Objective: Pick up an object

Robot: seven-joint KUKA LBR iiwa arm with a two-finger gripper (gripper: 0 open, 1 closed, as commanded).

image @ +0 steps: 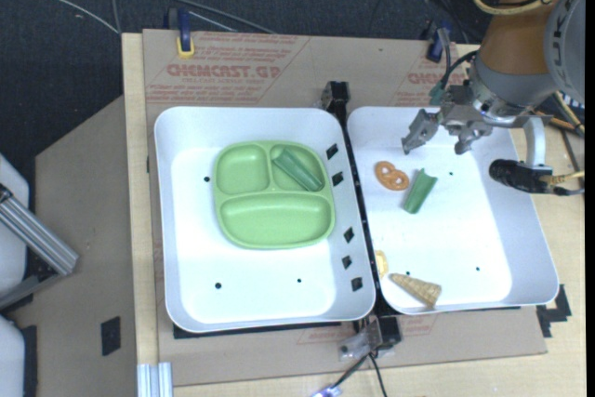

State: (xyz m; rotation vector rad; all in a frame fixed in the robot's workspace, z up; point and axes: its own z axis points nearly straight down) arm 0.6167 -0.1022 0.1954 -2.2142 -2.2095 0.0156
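My gripper (437, 137) hangs over the far part of the right bin (502, 237), its two fingers spread apart with nothing between them. Just below and left of it lie an orange pretzel (390, 175) and a green pickle-like piece (419, 191) on the bin floor. A tan cone-shaped object (416, 288) rests near the bin's front edge, beside a small yellow bit (380, 264). The left bin (186, 274) holds a green divided plate (273, 195) with a dark green piece (297, 167) in its upper right compartment.
The arm's orange band and grey wrist (525, 23) rise at the upper right, with cables looping around them. A black divider with clips (342, 191) runs between the two bins. Blue clamps (186, 33) hold the cardboard base at the back.
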